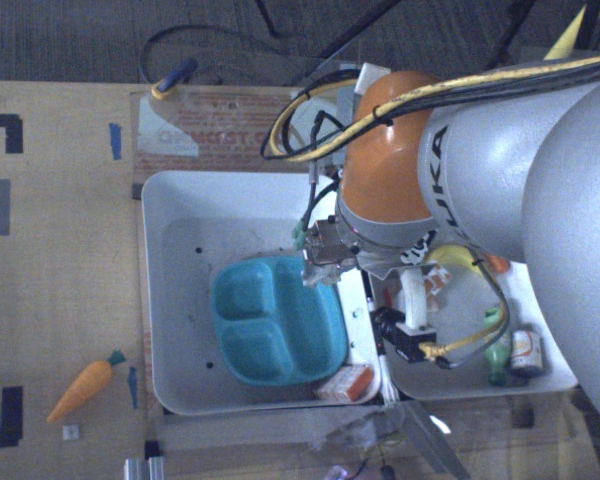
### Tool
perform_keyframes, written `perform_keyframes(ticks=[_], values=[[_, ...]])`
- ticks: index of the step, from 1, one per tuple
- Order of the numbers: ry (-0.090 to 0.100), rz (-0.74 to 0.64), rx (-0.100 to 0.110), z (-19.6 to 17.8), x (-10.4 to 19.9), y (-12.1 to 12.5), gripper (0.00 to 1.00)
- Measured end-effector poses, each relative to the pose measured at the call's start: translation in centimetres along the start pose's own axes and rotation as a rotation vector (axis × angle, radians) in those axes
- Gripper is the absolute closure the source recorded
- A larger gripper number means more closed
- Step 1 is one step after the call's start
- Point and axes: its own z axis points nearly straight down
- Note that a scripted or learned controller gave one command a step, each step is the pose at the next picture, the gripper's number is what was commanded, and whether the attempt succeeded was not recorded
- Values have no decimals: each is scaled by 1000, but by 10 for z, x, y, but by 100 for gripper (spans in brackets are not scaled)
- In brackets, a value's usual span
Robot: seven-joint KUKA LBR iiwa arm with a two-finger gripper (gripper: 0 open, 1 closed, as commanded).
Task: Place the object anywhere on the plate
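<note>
A blue divided plate [278, 320] lies in the left white bin [175, 268]. My gripper [323, 258] hangs over the plate's upper right corner, largely covered by the orange wrist band and grey arm. Whether it holds anything is hidden. A small orange and white packet [348, 383] rests against the plate's lower right edge, near the bin's front wall.
The right bin [480, 386] holds a yellow item [458, 258], a green bottle [496, 353], a small can [525, 352] and a small orange piece [496, 264]. A toy carrot [80, 389] lies on the bench left of the bins. Cables loop behind the bins.
</note>
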Motion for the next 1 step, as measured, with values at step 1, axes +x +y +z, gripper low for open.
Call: perform_keyframes(ticks=[1], values=[[1, 34, 0, -5, 92, -29, 100]])
